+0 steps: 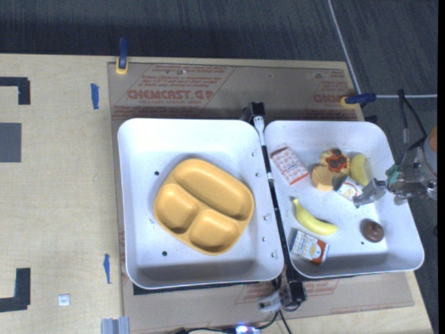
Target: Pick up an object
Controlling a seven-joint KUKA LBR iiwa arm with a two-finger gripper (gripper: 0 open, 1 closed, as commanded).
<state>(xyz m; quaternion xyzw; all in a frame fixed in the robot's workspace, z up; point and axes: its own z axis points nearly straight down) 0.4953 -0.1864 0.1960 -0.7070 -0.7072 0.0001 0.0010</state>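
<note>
Camera view: hand (367, 193) near right bin's (410, 252) right edge, grip state unclear, beside clustered food.

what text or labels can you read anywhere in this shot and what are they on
"CHEMCAST GP", red print, faint last letters, on the brown sheet behind the bins.
More red print on that sheet near its right corner: too blurred to read.
Red and white packet in the right bin: printing too small to read.
Small carton by the banana: label too blurred to read.

Red print reading "CHEMCAST GP" runs across the brown board (229, 82) behind the two bins.
</note>
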